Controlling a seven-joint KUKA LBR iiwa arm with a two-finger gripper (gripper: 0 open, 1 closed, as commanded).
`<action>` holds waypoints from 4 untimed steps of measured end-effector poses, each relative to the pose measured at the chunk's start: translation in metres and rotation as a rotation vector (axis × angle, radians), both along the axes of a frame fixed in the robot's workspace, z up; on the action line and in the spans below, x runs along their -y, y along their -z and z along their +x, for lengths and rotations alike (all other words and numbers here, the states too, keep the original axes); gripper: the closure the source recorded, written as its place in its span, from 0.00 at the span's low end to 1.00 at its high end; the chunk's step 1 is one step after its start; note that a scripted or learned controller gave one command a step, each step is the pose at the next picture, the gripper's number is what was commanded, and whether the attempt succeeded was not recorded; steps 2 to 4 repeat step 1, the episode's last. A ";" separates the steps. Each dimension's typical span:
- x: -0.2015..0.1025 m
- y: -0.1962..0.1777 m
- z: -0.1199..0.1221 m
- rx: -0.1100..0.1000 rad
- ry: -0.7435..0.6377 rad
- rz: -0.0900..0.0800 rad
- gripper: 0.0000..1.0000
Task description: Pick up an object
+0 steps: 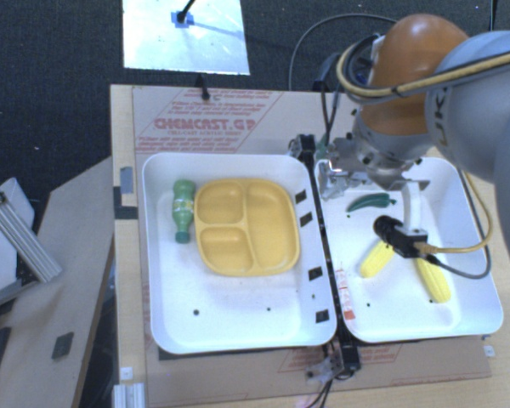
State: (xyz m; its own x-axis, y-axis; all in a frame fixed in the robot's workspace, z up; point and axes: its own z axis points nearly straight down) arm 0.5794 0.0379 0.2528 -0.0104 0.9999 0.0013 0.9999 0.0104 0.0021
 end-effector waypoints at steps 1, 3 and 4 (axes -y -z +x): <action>-0.044 0.017 0.019 0.000 0.003 -0.001 1.00; -0.044 0.017 0.019 0.000 0.003 -0.001 1.00; -0.044 0.017 0.019 0.000 0.003 -0.001 1.00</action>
